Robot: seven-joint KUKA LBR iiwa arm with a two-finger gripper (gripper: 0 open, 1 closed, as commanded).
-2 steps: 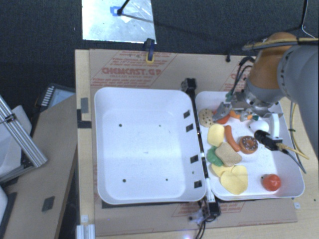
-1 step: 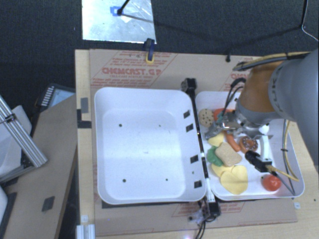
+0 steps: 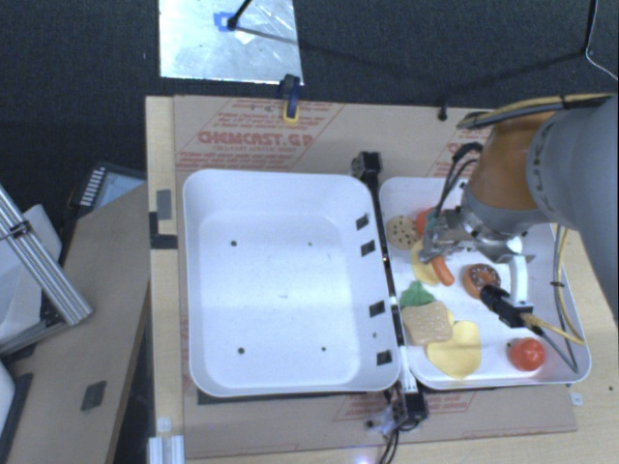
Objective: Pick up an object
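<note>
The tool (image 3: 437,243) hangs low over the upper left part of the right bin (image 3: 573,309), at the end of the grey arm (image 3: 571,177) that comes in from the right with its orange band (image 3: 508,167) above the wrist. Whether it is spread or pressed together cannot be told from this angle, since the wrist covers much of it. Directly below it lies an orange carrot-like piece (image 3: 441,271), on a slant and overlapping a yellow piece (image 3: 426,257). A round tan cookie (image 3: 400,229) lies just to its left, near the bin wall, and a small red piece (image 3: 423,219) shows beside the wrist. To the right of the carrot sits a brown doughnut-shaped item (image 3: 478,278). Further down are a green leaf (image 3: 417,295), a tan slice of bread (image 3: 427,324) touching it, a flat yellow piece (image 3: 456,349), and a red tomato (image 3: 526,354) near the lower right corner. The left bin (image 3: 280,283) stands alongside on the bench (image 3: 251,133).
</note>
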